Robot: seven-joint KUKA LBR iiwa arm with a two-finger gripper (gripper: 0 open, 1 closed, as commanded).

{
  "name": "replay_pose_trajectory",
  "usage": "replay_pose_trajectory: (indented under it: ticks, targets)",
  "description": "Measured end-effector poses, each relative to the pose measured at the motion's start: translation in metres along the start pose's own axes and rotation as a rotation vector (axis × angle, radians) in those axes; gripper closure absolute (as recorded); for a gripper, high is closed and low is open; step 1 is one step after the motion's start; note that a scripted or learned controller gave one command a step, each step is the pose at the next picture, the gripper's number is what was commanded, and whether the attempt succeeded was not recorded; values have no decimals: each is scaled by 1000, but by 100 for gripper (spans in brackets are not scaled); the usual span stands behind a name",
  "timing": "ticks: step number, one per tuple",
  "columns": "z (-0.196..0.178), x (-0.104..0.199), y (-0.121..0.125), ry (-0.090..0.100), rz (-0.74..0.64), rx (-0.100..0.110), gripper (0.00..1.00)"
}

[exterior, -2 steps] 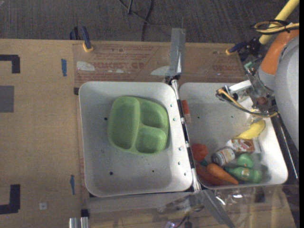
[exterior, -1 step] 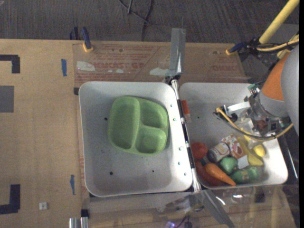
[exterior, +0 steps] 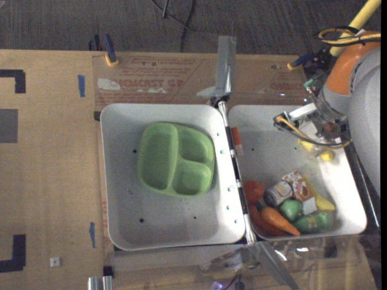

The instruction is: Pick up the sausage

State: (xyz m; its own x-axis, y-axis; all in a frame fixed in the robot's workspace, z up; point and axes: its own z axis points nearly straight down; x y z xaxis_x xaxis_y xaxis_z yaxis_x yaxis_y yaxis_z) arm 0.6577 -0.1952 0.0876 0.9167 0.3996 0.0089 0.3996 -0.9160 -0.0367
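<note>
Starting at the left, the left bin point(exterior: 121, 210) has just a green divided plate point(exterior: 176, 159) in it, sitting flat around the middle, a bit toward the far edge.

Moving across the divider, the right bin point(exterior: 272, 156) is the busy one. What I take for the sausage point(exterior: 236, 142) is a slim reddish-brown stick lying flat right against the bin's left wall, in the far half and running along the wall. It's on its own, with bare white floor beside it.

Down in the near part of that bin there's a pile. A red piece point(exterior: 254, 190) is by the left wall, and a carrot point(exterior: 279, 220) lies slanted across something dark red. There's also a small can point(exterior: 278, 193), a little carton point(exterior: 300, 186), a round green thing point(exterior: 291, 209) and a longer green one point(exterior: 312, 223) near the near-right corner. They're all touching or overlapping.

The gripper point(exterior: 329, 132) is over the far-right corner of the right bin, with a yellow cable looped around the wrist. A small yellow item point(exterior: 326, 156) is just beside it on the floor. Honestly I can't tell whether the gripper is open or closed from this angle, since the wrist covers it. The sausage is well apart from it, clear across on the bin's opposite side, with nothing of the arm near it.
</note>
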Motion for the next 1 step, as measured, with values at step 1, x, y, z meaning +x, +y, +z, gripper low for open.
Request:
replay_pose_trajectory:
  ticks: [1]
  targets:
    - [-11, -23, -93, -8, 207, -33, 0]
